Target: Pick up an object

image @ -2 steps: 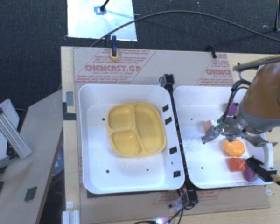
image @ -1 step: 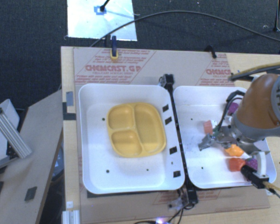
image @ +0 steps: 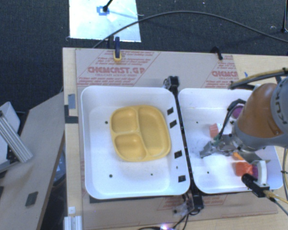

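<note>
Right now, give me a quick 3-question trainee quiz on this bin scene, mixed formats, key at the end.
1. True or false: the yellow divided tray lies in the right bin.
2. Multiple choice: the tool is over A) the left bin, B) the right bin, C) the bench outside both bins.
3. How many compartments does the yellow divided tray have?

Key: 1 false, it lies in the left bin. 2 B. 3 three.
</note>
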Robot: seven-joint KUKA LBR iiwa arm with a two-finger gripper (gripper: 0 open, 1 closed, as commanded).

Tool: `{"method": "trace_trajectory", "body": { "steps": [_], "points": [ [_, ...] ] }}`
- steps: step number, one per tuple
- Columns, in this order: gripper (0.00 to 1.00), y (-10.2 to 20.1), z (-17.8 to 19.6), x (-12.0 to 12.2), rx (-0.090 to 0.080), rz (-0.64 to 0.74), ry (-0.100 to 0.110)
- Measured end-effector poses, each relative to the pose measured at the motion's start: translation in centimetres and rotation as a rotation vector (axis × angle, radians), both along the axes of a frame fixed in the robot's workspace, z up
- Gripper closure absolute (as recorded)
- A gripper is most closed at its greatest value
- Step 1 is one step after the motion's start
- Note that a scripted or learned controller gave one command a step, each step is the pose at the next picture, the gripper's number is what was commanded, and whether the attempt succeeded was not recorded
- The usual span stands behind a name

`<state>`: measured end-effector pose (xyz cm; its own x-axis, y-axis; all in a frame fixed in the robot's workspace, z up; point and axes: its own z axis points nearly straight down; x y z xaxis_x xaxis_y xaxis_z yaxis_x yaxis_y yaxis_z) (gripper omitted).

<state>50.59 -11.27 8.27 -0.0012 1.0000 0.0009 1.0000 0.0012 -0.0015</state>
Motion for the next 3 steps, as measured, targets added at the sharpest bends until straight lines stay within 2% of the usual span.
{"method": "trace_trajectory", "body": {
  "steps": [1,3],
  "points": [
    [1.00,0.0,1.2,0.1,-0.001,0.000,-0.004],
    [1.00,1.5,13.0,1.5,-0.002,0.004,-0.009]
  ]
}}
